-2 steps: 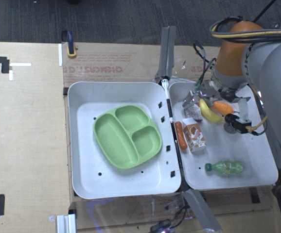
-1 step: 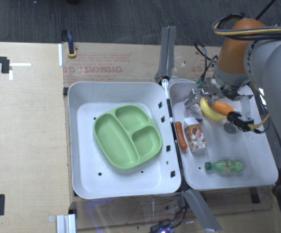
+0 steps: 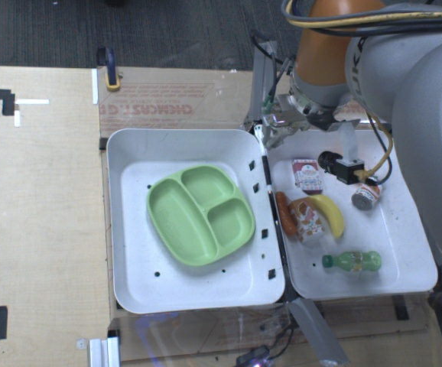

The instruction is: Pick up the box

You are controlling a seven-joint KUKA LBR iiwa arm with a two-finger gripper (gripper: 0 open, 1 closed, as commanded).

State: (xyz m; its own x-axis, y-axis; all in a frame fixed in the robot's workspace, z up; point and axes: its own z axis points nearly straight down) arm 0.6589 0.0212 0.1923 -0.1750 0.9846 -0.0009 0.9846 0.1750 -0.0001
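Camera view shows the tool (image 3: 281, 127), its grip state impossible to tell, at the right bin's (image 3: 404, 281) far-left corner, apart from the box (image 3: 308, 176).

— How is the light behaving?

— Even, soft light is falling from above, washing the left bin (image 3: 121, 205) and the right bin (image 3: 404, 277) bright white.

— Any shadows?

— Faint ones are gathering under the green tray (image 3: 199, 214).

— And sharpness?

— The arm (image 3: 420, 60) at upper right is looking soft, and a purplish glare is showing at the bottom centre.
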